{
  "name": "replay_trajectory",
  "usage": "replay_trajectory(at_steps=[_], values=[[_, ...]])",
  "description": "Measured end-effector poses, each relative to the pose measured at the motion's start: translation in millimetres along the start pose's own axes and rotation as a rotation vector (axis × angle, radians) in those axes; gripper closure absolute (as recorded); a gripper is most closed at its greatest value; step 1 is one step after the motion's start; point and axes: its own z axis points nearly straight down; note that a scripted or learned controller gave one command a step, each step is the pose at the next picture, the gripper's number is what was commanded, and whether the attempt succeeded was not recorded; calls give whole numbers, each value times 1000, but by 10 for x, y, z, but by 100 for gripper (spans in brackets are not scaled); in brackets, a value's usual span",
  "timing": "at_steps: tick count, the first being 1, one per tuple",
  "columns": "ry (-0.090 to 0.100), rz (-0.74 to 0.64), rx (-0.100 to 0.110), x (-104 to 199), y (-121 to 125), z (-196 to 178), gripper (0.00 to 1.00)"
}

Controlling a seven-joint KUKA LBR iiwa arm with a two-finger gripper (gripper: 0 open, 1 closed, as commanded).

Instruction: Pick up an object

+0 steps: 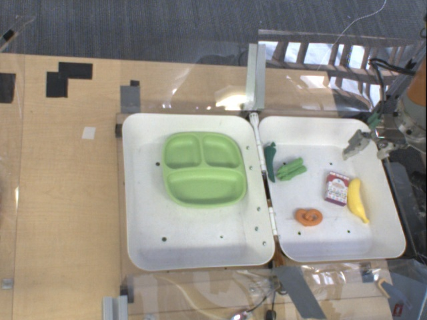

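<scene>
While the gripper (pixel 363 142) hovers at the right bin's (pixel 333 249) upper right, whether it is open or holds anything cannot be told. It should drop squarely over the banana (pixel 358 201), clear of the box (pixel 337 188).

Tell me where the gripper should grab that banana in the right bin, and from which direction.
Probably across the middle of the banana, coming straight down from above. It lies flat on the right bin, long axis roughly top to bottom in the view, so the fingers should close across its narrow width. The small red box sits close on its left, leaving little room there. The gripper is above.
</scene>
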Motion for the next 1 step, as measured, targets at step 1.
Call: replay_trajectory(at_steps=[1], values=[[1, 89, 2, -112, -617, 902, 0]])
